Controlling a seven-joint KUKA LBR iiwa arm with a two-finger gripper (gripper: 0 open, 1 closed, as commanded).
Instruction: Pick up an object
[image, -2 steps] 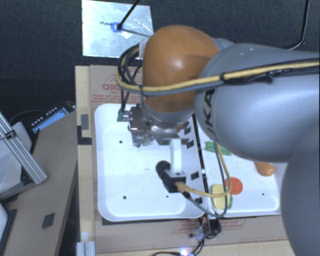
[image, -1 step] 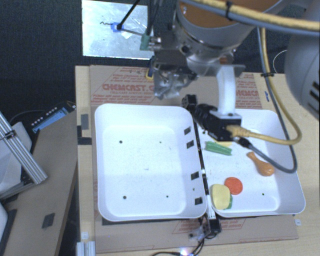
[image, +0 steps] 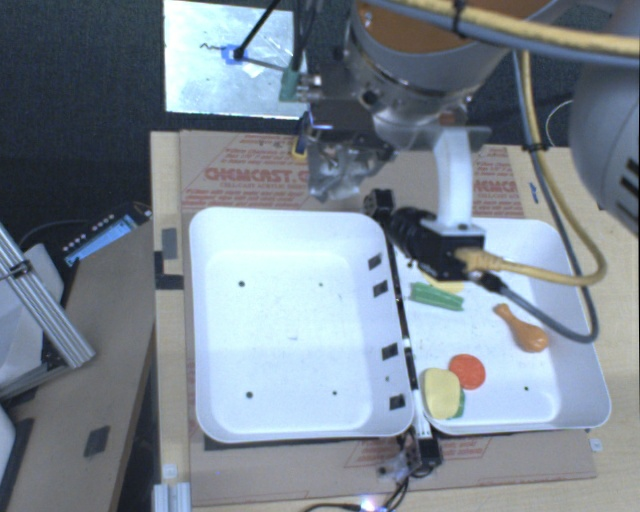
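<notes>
I see hand (image: 340, 170) raised above far edge of bins; can't tell its state. Objects lie in right bin (image: 575, 375), nearer me than hand: green piece (image: 436, 297), orange drumstick-shaped toy (image: 522, 328), red disc (image: 467, 370), yellow piece (image: 441, 391). I'd target drumstick: well apart from the rest.

Two bins (image: 280, 250) of smooth, matt white plastic on printed brown cardboard (image: 250, 170). Worktop (image: 110, 380): pale, matt, wood-like board. Orange toy (image: 522, 328), red disc (image: 467, 370), and green piece (image: 436, 297): smooth plastic. Cable (image: 530, 270): glossy yellow sheath. Rail (image: 45, 310): ribbed bare metal.
</notes>
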